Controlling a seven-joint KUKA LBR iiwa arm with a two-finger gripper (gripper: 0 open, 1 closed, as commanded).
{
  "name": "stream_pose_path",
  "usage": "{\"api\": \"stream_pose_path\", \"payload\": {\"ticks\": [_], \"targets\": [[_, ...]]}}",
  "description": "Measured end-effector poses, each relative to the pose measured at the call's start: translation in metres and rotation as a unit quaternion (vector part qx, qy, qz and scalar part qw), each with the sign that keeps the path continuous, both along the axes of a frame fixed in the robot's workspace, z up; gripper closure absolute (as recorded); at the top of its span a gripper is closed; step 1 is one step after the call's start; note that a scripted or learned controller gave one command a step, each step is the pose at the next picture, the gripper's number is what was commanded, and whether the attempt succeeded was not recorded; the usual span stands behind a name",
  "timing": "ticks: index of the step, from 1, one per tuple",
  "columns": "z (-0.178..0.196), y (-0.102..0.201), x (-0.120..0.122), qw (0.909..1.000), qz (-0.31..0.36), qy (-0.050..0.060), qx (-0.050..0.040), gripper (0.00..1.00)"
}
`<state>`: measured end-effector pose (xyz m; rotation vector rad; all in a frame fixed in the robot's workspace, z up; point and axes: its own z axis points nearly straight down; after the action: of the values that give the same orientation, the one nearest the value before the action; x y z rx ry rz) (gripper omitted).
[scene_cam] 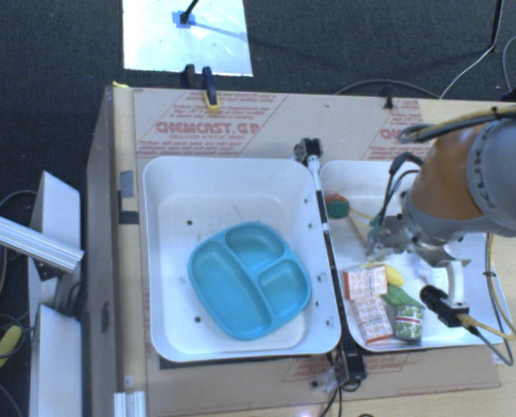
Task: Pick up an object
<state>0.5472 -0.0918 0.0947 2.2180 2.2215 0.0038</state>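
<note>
A: White plastic is most of what the bench (241, 124) carries: two shallow bins sit side by side on a board printed with red lettering. What lies in the left bin (175, 189)?

B: One pale blue plastic tray with three compartments (249, 278). It lies flat, toward the near right part of that bin, close to the wall that divides the two bins.

A: And the right bin (355, 174)?

B: Several small things. A small round object, red and green (336, 205), sits at the far left of it, just beside the dividing wall. Nearer the camera lie two flat white packets with red print (367, 301), one behind the other, along the bin's left side. Just right of them is a yellow piece (394, 276), then a green-labelled packet (406, 315), touching or nearly touching the white ones.

A: Where is the arm?

B: The grey arm with its orange band (466, 185) reaches in from the right and hangs over the right bin. Its gripper (385, 236) points down near the middle of that bin, between the round red-and-green object and the packets.

A: Does it have hold of anything?

B: I cannot tell. The wrist and cables cover that spot, and the picture is too coarse there to say whether it grips one of the objects or merely hovers above the bin floor.
</note>
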Motion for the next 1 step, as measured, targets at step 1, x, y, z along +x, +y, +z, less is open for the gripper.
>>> {"api": "stream_pose_path", "payload": {"ticks": [1], "targets": [[0.0000,0.0000,0.0000,1.0000,0.000,0.000,0.0000,0.00]]}}
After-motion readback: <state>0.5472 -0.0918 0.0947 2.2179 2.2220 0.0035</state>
